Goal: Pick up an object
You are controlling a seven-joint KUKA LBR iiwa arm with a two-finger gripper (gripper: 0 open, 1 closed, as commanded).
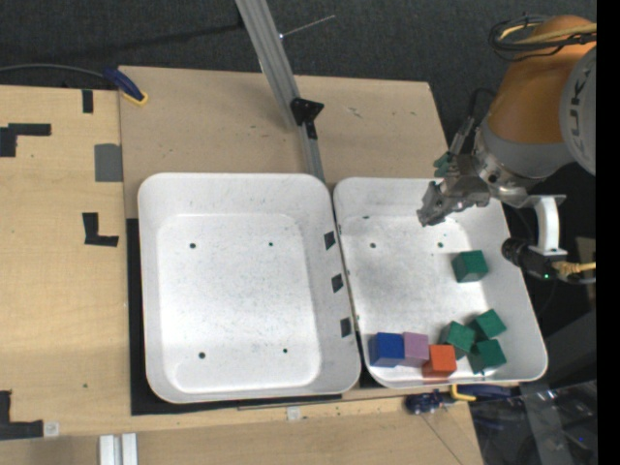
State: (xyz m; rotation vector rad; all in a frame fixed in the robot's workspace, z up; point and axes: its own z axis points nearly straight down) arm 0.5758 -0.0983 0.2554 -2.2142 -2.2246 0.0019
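Where desk (58, 289) carries two bins, left bin (155, 260) white, shallow. Right bin (387, 211): blue block (387, 347), purple block (416, 347), orange block (442, 358) in row by near wall; green blocks (475, 340) clustered beside them; lone green block (470, 265) mid-right. Claw (433, 208) over bin's far part, apart from blocks; finger state: cannot tell.

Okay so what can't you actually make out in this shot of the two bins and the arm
- Claw: small and dark in the camera view over the right bin; nothing tells whether it grips anything.
- Arm: cut off by the right and top edges.
- Green blocks: crowded in the near corner, so their touching sides are hidden by each other.
- Blue clip: partly hidden below the bin's rim.
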